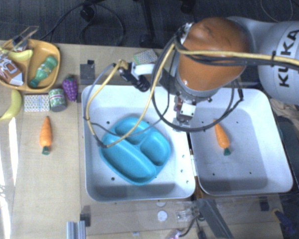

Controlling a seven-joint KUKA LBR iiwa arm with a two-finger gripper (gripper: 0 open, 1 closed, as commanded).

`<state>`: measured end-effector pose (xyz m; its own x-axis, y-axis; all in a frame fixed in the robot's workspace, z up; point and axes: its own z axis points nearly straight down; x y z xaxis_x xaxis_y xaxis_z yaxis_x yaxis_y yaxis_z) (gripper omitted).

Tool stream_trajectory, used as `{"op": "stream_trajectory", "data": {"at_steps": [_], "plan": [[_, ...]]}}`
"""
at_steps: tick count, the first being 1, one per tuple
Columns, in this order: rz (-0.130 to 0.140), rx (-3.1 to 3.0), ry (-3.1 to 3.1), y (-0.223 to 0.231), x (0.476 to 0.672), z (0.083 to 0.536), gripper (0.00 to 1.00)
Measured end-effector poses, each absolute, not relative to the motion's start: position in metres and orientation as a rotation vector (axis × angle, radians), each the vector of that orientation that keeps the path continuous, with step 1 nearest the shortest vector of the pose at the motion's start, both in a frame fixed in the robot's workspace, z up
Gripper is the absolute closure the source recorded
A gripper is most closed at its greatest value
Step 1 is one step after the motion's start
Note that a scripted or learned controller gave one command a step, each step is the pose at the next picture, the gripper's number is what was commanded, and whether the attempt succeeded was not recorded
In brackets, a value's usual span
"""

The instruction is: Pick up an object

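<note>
Camera view: one carrot (pixel 221 136) is seen lying in the right bin (pixel 259 178), just right of the pincer (pixel 183 114), whose state cannot be told. It is judged light, stiff and smooth, best taken across its orange middle. One blue tray (pixel 134 158) lies in the left bin (pixel 104 188); a second carrot (pixel 46 133) lies on the table (pixel 35 193).

Blue divided plate (pixel 134 153) in left bin (pixel 97 183); toy carrot (pixel 222 137) in right bin (pixel 259 176). Arm (pixel 214 49) over far edge between bins. Second carrot (pixel 46 134), banana (pixel 12 106) on table (pixel 35 183) left.
</note>
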<state>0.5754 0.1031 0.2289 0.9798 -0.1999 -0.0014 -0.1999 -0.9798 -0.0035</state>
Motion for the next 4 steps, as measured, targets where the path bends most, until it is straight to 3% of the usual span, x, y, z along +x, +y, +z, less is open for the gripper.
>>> {"op": "stream_trajectory", "data": {"at_steps": [1,2,3,4], "plan": [[0.004,-3.092,0.542,0.154,0.52,0.195,1.0],[-0.001,-3.121,0.336,0.072,0.521,0.264,1.0],[0.003,-3.115,0.38,0.155,0.505,0.28,1.0],[0.003,-3.121,0.325,0.029,0.528,0.249,1.0]]}}
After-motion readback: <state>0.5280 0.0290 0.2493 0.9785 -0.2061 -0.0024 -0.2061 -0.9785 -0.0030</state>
